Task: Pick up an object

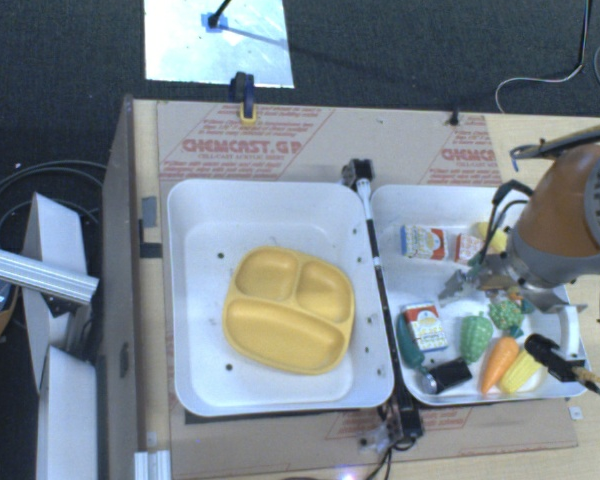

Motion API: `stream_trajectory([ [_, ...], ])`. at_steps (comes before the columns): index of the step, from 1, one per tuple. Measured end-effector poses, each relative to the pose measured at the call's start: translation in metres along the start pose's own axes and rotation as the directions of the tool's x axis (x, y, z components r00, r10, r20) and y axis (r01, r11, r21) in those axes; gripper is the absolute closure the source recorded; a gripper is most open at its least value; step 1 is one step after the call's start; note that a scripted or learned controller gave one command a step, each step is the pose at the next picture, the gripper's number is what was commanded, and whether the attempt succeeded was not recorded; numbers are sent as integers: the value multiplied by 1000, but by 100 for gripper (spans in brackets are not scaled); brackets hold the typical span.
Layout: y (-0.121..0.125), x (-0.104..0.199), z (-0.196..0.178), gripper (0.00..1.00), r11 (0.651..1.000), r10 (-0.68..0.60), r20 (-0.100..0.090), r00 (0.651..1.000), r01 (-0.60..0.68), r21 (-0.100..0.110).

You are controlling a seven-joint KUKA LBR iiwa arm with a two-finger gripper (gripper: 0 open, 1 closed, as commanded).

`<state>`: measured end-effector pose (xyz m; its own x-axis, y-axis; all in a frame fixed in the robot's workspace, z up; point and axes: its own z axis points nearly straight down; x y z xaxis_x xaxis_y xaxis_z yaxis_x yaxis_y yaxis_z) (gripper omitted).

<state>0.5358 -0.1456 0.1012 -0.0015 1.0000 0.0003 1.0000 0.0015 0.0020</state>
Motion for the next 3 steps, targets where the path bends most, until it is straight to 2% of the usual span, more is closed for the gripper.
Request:
stream_trajectory([
  [1,22,-49,15,0,1000,-2,-13,1000,2,4],
  [2,132,0,18,0,1000,-4,-2,1000,4,23],
  [3,107,-51,16,0,1000,-1,-11,1000,1,0],
])
